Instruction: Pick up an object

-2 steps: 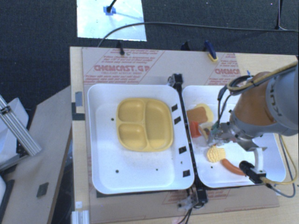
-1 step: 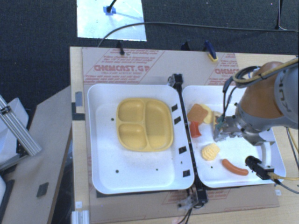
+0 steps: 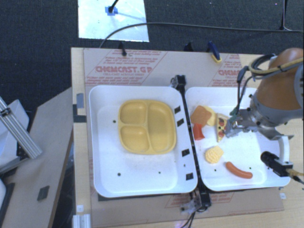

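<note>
The right bin (image 3: 247,182) holds a brown toast piece (image 3: 202,114), a red piece (image 3: 198,132), a pizza slice (image 3: 220,127), a yellow ridged round piece (image 3: 214,154) and a sausage (image 3: 238,170). My gripper (image 3: 231,128) is low in this bin, right beside the pizza slice's right edge. The wrist blocks the view of its tips. A yellow divided plate (image 3: 146,126) lies in the left bin (image 3: 107,175).
A black divider with clips (image 3: 186,137) runs between the two bins. The arm's grey and orange body (image 3: 280,94) hangs over the right bin's far right part. Cardboard (image 3: 142,68) lies under the bins.
</note>
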Tool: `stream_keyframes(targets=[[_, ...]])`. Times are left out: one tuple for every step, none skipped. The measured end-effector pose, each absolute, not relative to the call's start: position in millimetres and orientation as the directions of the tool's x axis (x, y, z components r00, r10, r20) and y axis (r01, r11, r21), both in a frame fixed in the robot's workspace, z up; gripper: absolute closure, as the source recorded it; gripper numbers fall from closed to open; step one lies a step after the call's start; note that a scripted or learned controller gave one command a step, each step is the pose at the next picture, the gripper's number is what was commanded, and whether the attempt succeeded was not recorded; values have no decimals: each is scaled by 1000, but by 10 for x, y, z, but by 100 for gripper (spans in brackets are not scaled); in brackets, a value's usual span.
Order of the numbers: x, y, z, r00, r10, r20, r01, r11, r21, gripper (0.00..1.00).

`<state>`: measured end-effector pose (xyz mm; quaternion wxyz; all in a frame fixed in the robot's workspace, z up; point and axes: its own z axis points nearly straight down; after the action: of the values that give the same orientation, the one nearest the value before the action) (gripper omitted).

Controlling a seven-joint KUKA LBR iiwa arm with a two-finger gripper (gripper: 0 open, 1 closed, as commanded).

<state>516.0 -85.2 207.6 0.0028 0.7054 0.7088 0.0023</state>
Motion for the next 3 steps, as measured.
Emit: stream_keyframes(targets=[[5172, -853, 2206, -5, 1000, 0, 1000, 5, 3, 100], [5441, -402, 2126, -10, 1000, 1, 1000, 10, 3, 100], [5653, 10, 2096, -9, 1000, 1, 1000, 9, 3, 100]])
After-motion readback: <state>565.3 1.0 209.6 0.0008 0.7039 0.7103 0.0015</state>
